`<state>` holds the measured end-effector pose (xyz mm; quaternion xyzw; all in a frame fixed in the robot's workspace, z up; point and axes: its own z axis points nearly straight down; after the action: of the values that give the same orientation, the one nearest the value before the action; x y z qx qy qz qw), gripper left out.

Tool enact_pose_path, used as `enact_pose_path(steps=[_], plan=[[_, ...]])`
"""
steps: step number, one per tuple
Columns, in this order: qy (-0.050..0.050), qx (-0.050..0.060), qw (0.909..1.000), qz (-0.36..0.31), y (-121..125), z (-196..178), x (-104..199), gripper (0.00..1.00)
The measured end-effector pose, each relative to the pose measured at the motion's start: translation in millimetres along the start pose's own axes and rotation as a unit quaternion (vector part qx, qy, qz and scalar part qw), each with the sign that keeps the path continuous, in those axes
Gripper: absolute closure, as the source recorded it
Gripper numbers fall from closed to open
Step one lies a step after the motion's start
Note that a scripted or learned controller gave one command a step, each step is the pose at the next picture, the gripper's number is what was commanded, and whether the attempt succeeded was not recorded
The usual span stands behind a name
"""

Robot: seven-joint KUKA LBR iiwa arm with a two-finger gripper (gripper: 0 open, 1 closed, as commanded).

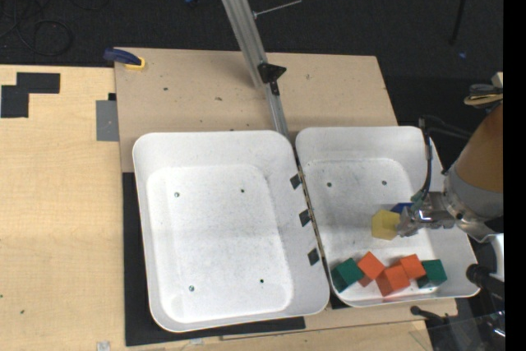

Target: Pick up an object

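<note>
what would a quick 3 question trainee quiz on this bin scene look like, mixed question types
1. True or false: the yellow block lies in the left bin.
2. Which colours are the blocks clustered at the right bin's near edge?
   A. green and orange
   B. blue and yellow
   C. red and white
3. Fill in: the gripper sits right beside the ____ block.

Key
1. False. It is in the right bin, next to the gripper.
2. A. Green blocks and orange blocks lie together there.
3. Yellow. Whether the block is actually gripped cannot be told.
</note>
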<state>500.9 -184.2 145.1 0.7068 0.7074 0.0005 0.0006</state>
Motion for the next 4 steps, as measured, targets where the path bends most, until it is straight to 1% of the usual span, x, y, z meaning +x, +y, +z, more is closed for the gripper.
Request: enact_pose_path(steps=[1, 2, 3, 4], plan=[[0.000, -0.001, 1.0000, -0.001, 11.0, -53.1, 2.6, 1.00], [0.000, -0.001, 1.0000, 0.000, 7.4, -114.5, 5.2, 1.00], [0.001, 0.002, 1.0000, -0.002, 38.1, -101.3, 53.5, 1.00], [0.001, 0.002, 1.0000, -0.002, 58.2, -90.5, 109.3, 1.00]])
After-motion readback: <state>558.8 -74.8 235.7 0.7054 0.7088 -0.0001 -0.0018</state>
